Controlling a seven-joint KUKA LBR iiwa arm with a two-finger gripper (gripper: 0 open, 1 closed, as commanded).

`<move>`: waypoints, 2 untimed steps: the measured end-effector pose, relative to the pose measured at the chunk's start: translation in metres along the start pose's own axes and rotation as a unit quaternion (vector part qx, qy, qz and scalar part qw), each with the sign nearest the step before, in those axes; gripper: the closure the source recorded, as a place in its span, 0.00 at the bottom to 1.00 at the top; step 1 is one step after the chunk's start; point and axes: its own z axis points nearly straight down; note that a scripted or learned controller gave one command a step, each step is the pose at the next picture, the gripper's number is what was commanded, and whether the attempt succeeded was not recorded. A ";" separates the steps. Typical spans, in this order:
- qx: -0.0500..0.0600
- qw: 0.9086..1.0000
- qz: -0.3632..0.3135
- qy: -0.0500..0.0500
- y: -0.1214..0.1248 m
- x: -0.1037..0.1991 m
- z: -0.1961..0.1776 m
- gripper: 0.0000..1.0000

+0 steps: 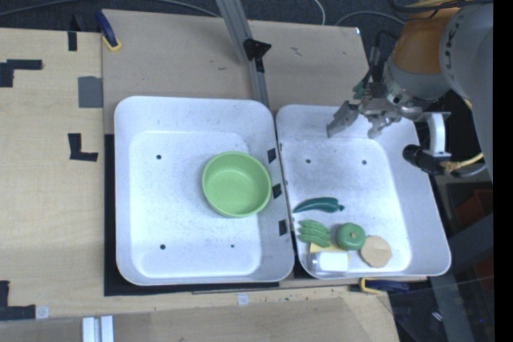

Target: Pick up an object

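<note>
Camera view first, operator: at your left, the left bin (136, 172) holds a green bowl (236, 184), upright, sitting right of that bin's centre and close to the wall it shares with its neighbour. Move across the divide and you reach the right bin (417, 196). Its objects are crowded into the near corner: a dark green pepper-like piece (319, 206) lies farthest from the front rim, a lighter green leafy piece (315, 233) sits just below it, a round green item (349, 236) is beside that, a white block (333, 261) rests against the front wall, and a tan disc (376, 251) touches the round green item's right side. Farther right and up, you see the gripper (353, 121) poised over the far edge of the right bin, its fingers spread apart with nothing between them. The cluster lies well apart from it, toward the near rim.
</note>
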 end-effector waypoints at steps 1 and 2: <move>0.000 1.000 0.000 0.000 -0.002 -0.003 0.045 0.00; -0.001 1.000 0.000 -0.001 -0.002 -0.002 0.094 0.00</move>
